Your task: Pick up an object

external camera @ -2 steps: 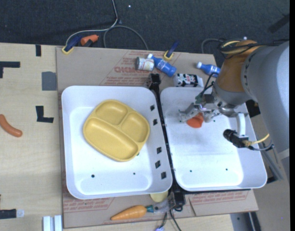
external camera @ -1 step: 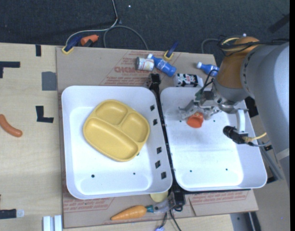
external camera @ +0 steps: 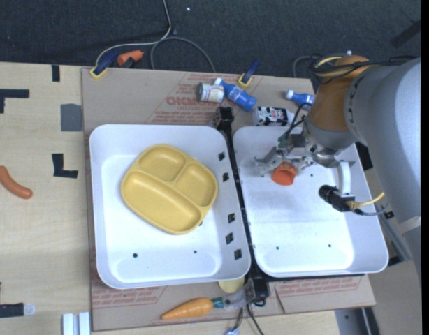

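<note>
Inside right bin [external camera: 305,253], one orange object [external camera: 284,175], gripper [external camera: 288,160] above

Grey arm [external camera: 393,128], orange wrist band [external camera: 331,105]

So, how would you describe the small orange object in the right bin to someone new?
Start at the right bin, the one the grey arm reaches into. Near its upper left, beside the gripper, lies a small orange object. It is the sole orange item inside either bin.

A robotics lab bench — clamped cardboard [external camera: 200,96], cables [external camera: 174,37], two white bins [external camera: 103,208].
</note>
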You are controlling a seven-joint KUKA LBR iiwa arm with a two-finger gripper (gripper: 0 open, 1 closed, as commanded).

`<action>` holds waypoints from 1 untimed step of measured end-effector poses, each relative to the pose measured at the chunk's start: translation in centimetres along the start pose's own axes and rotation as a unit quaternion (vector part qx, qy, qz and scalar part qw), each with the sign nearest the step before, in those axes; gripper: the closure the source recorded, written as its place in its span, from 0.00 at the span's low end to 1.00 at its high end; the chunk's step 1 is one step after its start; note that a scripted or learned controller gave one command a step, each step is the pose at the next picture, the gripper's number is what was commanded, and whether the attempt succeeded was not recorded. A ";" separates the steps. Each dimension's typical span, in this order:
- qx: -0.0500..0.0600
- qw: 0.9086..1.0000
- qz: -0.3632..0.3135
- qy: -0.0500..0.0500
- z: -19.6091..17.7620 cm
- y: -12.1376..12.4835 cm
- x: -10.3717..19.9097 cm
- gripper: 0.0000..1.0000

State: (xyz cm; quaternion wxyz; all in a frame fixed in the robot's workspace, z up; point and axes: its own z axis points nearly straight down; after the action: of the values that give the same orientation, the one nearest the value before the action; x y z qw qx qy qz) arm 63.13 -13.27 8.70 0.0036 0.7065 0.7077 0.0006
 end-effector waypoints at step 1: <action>0.000 1.000 0.000 0.001 0.0 -0.8 -0.7 0.00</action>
State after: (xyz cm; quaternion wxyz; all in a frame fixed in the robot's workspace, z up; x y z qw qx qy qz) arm 62.35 -14.02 8.73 0.0031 0.7065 0.7077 0.0018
